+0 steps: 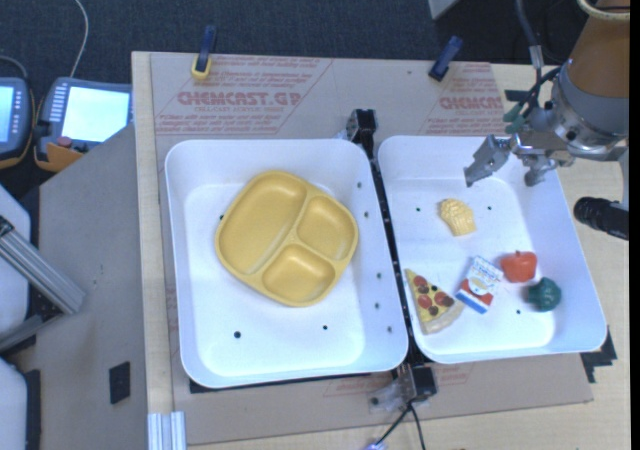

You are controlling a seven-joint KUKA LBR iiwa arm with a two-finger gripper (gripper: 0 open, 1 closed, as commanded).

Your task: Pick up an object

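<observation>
- Overhead, the gripper [510, 164] hangs above the far part of the right bin [570, 333], fingers spread apart, nothing between them.
- Below it, toward the bin's middle, lies a yellow corn piece [457, 216], apart from the fingers.
- Nearer the front edge sit a pizza slice [432, 300], a small carton [481, 284], a tomato [519, 266] and a green ball [544, 294]; the tomato and ball are just beside each other.
- Left bin [190, 238] carries a yellow divided plate [287, 237], lying flat near its middle.
- Both bins rest on a cardboard sheet [260, 88].
</observation>
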